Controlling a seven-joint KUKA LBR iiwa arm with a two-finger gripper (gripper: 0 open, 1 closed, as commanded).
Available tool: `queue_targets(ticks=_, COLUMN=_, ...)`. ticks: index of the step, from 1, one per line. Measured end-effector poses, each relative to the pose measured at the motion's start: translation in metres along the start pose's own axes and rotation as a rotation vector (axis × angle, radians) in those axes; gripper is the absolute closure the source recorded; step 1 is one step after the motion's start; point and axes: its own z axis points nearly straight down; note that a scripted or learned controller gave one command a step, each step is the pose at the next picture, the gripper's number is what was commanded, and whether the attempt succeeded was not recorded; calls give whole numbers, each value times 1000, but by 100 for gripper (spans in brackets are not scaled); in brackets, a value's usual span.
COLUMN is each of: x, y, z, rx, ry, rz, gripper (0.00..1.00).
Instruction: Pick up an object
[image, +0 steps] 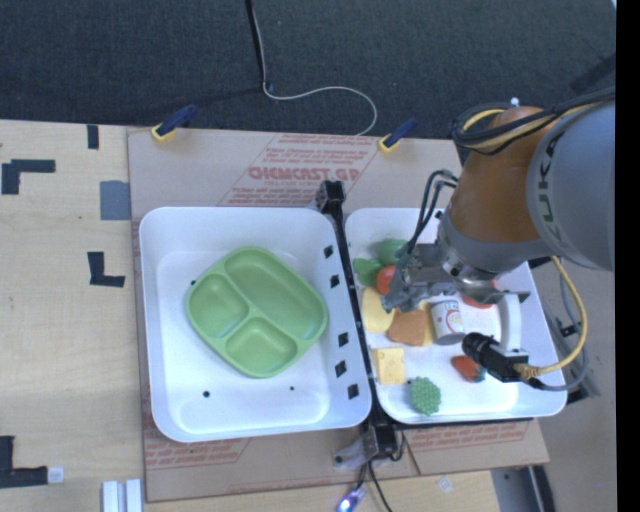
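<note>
Overhead, slanted view. Two white bins sit side by side on a cardboard sheet laid over the wooden surface.

Left bin, centre-left of frame: holds one green tray with three compartments, lying flat and turned at an angle.

Right bin, centre-right of frame: crowded with small toy food. Noted:
- green piece at the upper left of the bin, near the divider
- red piece just below it
- yellow piece against the bin's left wall
- orange-brown piece touching the yellow one on its right
- small can, white with a red label, just right of the orange-brown piece
- yellow block lower down
- bumpy green piece near the lower edge (looks like broccoli)
- red piece right of the block, partly under a black fitting

Arm enters from the right of frame, orange band and grey body covering the bin's upper right. Tool is down among the items at the bin's left side, over the red and yellow pieces. Its dark body hides the tips; cannot tell whether it is open, closed or gripping anything.

Yellow-and-blue clamps pin the cardboard's top corners. A thin cable loops across the dark floor at top of frame.
</note>
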Motion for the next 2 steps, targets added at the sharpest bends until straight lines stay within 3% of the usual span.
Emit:
queue_targets(ticks=1, x=64, y=-6, z=5, rx=3, ry=0, rz=-1, gripper=100)
queue_targets(ticks=2, x=50, y=-3, z=-9, rx=0, ry=-3, rz=6, gripper=100)
